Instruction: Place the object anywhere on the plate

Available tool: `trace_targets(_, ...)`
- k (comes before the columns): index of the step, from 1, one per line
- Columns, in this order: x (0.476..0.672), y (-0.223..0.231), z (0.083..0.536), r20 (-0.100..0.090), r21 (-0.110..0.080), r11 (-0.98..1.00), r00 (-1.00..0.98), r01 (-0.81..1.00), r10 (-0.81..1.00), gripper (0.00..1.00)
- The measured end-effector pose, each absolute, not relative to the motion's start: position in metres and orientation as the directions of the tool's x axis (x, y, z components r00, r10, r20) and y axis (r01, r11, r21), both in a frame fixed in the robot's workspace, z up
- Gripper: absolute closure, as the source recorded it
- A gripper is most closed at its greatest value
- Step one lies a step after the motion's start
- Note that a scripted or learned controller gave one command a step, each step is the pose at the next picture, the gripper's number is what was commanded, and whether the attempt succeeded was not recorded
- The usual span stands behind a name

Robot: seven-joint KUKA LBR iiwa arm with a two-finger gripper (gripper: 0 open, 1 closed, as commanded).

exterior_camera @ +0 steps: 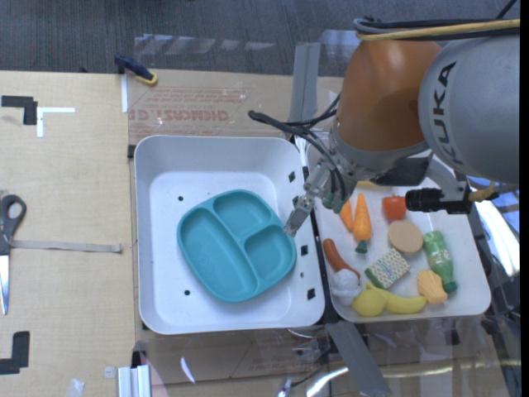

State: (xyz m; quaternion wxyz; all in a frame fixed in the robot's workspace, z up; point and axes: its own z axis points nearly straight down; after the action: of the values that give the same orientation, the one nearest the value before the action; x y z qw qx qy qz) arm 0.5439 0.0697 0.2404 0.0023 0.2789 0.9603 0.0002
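- Since the task names no one object, I judge it to be among the toy foods in the right bin [473, 304]. The closest is the carrot [362, 217], lying just beside my wrist near that bin's left wall.
- It looks like a light, stiff plastic toy with a smooth, tapered skin, likely to slide out of a pinch near the tip. I would take it across the thick middle, square to its length.
- My gripper [296, 220] hangs over the divide between the two bins, its tip at the right edge of the blue plate [227, 246]. I see nothing between my jaws, and I cannot tell whether they are spread or pressed together.
- The blue plate lies flat in the left bin [157, 164], three compartments, all bare; any of them would do.
- Farther right in the right bin lie a sausage [337, 256], a banana [388, 303] and a tan disc [405, 236], close-packed, so a careless reach could nudge them.
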Motion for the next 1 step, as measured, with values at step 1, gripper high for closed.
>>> trace_targets(1, 0.5439, 0.0697, 0.2404, -0.004, 0.002, 0.844, -0.844, 0.536, 0.536, 0.00)
